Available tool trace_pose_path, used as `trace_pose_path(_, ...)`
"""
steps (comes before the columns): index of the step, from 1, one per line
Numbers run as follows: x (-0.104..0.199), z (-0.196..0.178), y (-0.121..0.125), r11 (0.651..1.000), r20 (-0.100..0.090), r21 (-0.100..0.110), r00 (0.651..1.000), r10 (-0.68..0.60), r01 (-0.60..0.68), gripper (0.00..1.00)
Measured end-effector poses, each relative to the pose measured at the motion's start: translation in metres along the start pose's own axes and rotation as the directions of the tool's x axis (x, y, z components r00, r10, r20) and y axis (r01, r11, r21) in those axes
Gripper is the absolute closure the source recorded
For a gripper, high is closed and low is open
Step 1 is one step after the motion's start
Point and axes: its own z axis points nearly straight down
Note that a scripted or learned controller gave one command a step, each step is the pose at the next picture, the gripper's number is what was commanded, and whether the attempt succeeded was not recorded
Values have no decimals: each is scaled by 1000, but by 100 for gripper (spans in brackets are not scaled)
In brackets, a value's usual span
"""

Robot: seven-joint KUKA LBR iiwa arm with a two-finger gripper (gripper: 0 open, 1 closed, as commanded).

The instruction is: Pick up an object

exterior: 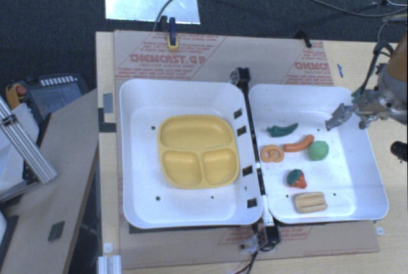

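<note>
The right bin (363,171) holds several small toy foods. A dark green pepper (282,130) lies near its middle, with an orange sausage (298,143) just below it. An orange pretzel (272,154) sits by the bin's left wall, and a green ball (318,150) rests to the right of the sausage. Lower down are a red strawberry (295,178) and a tan bun (310,202). My gripper (348,122) hangs over the bin's upper right part, open, with nothing between its fingers. It is right of and above the green ball, apart from every object.
The left bin (137,139) holds a yellow three-compartment tray (195,150). A black divider (250,151) with clips runs between the bins. The arm (390,91) enters from the right edge. Cables cross the dark floor behind the bench.
</note>
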Motion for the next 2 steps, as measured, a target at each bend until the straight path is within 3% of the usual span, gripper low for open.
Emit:
trace_pose_path(1, 1, -8, 3, 1000, 3, -13, 1000, -4, 4, 0)
trace_pose_path(2, 2, 55, 3, 1000, 2, -10, 1000, -2, 2, 0)
